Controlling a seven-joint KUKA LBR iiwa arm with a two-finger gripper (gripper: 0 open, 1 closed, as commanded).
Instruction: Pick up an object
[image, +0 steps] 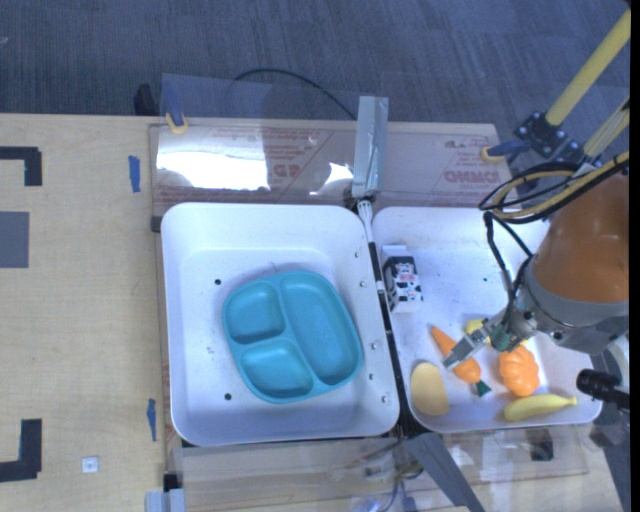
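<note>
Banana (538, 405) and pale fruit (430, 389) sit lower right, gripper (470, 347) low over the carrot (452, 354) there, whether its fingers are spread or pinching I cannot tell — best to straddle the carrot's middle squarely, clear of the orange fruit (519, 370), before lifting.

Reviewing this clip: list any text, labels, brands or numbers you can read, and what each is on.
Nothing reads with certainty.
Red print on the clear plastic sheet behind the bins: mirrored and blurred, unreadable.
Red print on its right part: also reversed, too blurred to spell out.
Small black and white item in the right bin: markings too small.
</note>
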